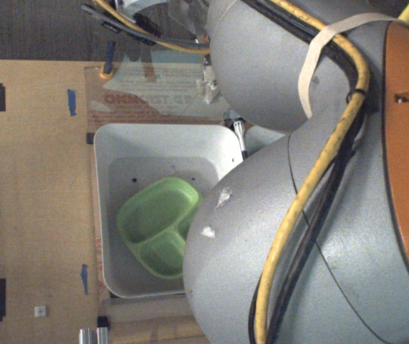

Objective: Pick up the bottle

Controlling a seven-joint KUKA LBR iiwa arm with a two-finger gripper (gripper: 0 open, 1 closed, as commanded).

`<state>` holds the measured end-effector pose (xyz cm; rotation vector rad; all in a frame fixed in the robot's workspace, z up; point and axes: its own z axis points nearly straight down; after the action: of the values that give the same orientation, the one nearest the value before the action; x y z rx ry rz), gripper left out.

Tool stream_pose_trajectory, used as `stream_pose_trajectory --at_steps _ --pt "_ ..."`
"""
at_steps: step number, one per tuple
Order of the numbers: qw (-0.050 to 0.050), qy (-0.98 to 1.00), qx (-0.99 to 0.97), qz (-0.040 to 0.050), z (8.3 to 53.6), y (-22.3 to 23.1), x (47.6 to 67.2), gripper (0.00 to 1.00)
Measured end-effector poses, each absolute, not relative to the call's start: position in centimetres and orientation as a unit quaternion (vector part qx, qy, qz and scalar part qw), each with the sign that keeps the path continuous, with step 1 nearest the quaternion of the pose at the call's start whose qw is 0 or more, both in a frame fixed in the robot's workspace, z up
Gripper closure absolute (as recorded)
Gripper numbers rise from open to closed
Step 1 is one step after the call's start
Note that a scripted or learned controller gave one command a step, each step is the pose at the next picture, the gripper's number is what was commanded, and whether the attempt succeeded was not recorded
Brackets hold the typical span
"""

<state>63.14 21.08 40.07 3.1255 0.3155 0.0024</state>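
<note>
Across the right half of the view, from about one o'clock round to five, the grey arm (290,213) bulks so large that it covers most of what lies beneath it, its orange band (408,156) along the three o'clock edge and a yellow cable (297,213) running down its casing. At about eight o'clock from centre a white bin (118,145) stands on the tan counter (32,192), and in it lies a green two-compartment dish (154,224), its right end tucked under the arm's shadowing body. No bottle can be made out among what is visible; whether it lies under the arm or in the covered part of the bins I cannot tell. The end effector is likewise hidden (some metal and cabling sits near twelve o'clock, but nothing readable as fingers), so whether it is released, clenched or grasping anything cannot be told. As a judgement, the step in hand is finding and approaching the bottle, and doing it well likely means coming down over the bottle's body along its narrow width, keeping clear of the green dish and the bin's walls, and closing only once the bottle sits squarely between the fingers. A glancing approach could roll a bottle aside.
</note>
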Motion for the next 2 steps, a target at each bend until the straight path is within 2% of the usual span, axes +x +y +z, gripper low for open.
stream_pose_trajectory --at_steps 1,2 --pt "0.000 0.102 0.995 0.0008 39.0 22.6 64.7 1.00" --pt "0.000 0.164 0.987 -0.0020 35.6 19.3 64.8 1.00"
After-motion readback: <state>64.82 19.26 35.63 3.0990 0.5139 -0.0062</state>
